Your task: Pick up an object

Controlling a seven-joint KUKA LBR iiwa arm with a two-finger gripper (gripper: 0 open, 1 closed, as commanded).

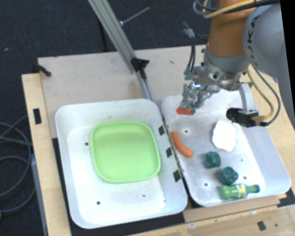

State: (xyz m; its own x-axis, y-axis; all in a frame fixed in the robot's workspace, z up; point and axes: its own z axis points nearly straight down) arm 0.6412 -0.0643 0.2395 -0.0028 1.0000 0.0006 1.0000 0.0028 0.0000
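One small orange-red piece point(185, 111) sits at the tips of the gripper point(189, 102); whether it's pinched, I cannot tell.

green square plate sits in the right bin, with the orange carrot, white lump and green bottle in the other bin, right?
Not quite. The camera view shows the green square plastic plate in the left bin; the orange carrot, white lump and green bottle lie in the right bin.
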